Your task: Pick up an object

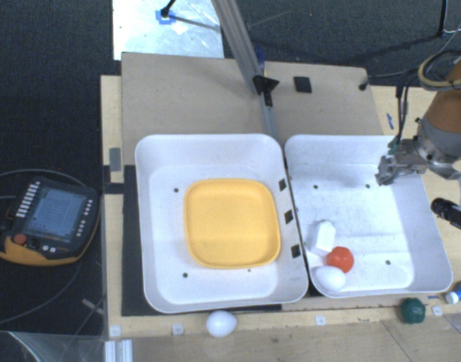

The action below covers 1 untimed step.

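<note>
A yellow square plate [232, 222] lies in the left bin [156, 173]. In the right bin [411, 225], near its front left corner, sit a small white block [323, 235], a red ball [339, 259] and a white egg-shaped object [330, 278], close together. The gripper [386, 173] hangs over the right bin's back right part, well away from those objects. Nothing shows between its fingers.
A white egg [221, 323] rests on the bench in front of the left bin. A dark green ball [412, 310] and a blue-tipped item [458, 295] lie at the front right. A teach pendant [47, 219] sits at left. A metal pole [241, 44] slants down to the bins' back.
</note>
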Each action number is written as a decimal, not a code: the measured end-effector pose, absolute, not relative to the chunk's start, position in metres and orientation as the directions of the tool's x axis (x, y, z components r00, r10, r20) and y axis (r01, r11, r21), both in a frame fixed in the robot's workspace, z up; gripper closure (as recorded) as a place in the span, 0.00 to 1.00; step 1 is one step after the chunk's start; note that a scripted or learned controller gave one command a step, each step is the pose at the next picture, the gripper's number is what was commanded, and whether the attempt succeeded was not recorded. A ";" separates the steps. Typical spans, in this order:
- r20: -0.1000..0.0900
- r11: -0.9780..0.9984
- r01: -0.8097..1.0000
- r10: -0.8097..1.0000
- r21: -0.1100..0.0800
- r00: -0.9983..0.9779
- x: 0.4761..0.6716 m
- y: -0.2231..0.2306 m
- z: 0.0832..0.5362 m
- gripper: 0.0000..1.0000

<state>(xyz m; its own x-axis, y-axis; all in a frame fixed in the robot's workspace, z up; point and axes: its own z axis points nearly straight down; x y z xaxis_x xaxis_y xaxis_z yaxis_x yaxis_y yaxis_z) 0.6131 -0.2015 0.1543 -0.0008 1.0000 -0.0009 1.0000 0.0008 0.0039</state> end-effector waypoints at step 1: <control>-0.002 0.001 1.000 1.000 0.005 -0.001 0.618 -0.211 0.206 1.00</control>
<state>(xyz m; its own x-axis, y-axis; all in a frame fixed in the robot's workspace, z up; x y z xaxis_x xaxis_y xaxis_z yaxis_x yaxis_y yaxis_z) 0.6180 -0.2111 0.2062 -0.0006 1.0000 -0.0016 1.0000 0.0007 0.0053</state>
